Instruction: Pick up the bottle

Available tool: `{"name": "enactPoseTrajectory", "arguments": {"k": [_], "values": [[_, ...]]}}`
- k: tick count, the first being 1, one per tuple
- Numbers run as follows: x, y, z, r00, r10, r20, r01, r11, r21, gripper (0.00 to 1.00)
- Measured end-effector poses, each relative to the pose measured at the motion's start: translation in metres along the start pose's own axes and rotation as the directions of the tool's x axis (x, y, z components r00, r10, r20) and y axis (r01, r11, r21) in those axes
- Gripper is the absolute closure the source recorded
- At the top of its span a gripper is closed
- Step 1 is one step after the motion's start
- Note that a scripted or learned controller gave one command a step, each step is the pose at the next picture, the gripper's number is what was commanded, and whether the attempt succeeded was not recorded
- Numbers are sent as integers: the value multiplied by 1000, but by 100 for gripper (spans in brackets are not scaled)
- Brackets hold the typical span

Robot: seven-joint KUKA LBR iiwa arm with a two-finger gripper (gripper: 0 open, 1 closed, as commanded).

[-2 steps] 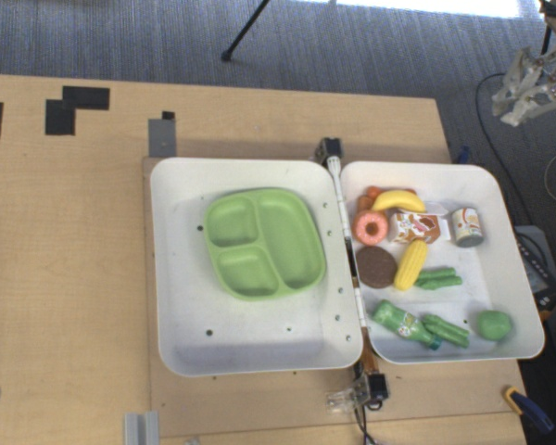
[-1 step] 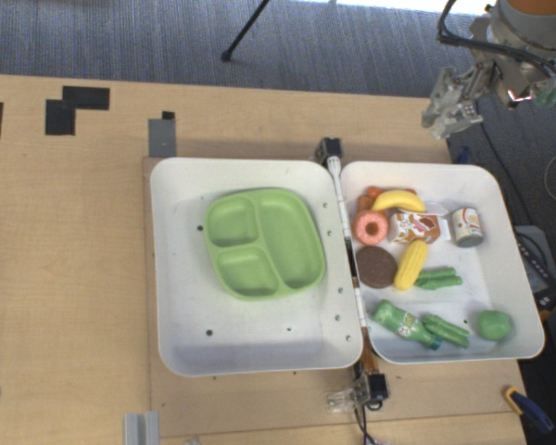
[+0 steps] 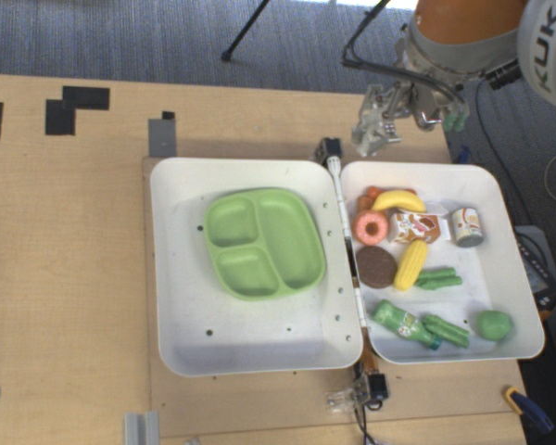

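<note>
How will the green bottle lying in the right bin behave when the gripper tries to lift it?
The bottle lies on its side, so its rounded body may roll if nudged. It looks like a small plastic toy, probably light and stiff. A green vegetable touches its end, so that piece may shift too.

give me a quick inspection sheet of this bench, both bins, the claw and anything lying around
surface: wooden bench bearing two white bins side by side, left bin and right bin
job's things: green bottle lying on its side at the near edge of the right bin
clutter: green divided plate in the left bin; banana, pink donut, brown cookie, corn cob, can, green ball in the right bin
grippers: claw hangs above the bench behind the right bin, apart from the bottle
cables: black cables by the wrist
surroundings: grey carpet, black marks on the bench
</note>
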State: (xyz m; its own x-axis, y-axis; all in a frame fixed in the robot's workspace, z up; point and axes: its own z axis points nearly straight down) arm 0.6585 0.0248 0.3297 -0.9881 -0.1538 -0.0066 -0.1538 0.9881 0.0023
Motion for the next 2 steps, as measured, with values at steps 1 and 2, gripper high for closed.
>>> {"name": "enactPoseTrajectory", "arguments": {"k": [1,2], "values": [[49,21,-27,986,164,0,-164,986,2,100],[75,-30,-90,925,380,4,-380,925,2,100]]}}
